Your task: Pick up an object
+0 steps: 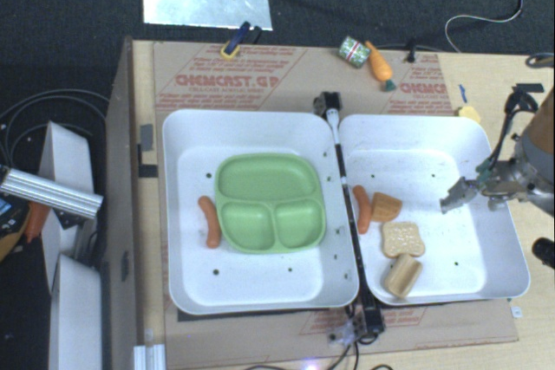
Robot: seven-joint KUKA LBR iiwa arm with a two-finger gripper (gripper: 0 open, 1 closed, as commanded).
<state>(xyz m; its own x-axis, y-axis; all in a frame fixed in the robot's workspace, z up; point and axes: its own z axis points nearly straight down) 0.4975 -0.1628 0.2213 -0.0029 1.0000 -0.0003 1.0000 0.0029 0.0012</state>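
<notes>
The pincer [453, 198] hangs over the right bin [499, 269] — grip unclear — well apart from the toast slice [403, 238] and bread roll [401, 275].

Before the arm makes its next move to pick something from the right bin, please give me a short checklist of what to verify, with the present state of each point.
1. Gripper is over the right bin: ok.
2. Nothing is between its fingers: ok, none seen.
3. Fingers open enough for a grasp: cannot tell, too blurred.
4. Targets lie within the bin: ok; the toast slice, the tan block, the orange wedge and the small sausage sit at its left side.
5. Targets are apart from each other: not ok; the wedge touches the sausage, and the toast and block are close.
6. Path from the gripper to the toast is free: ok, bare bin floor.
</notes>
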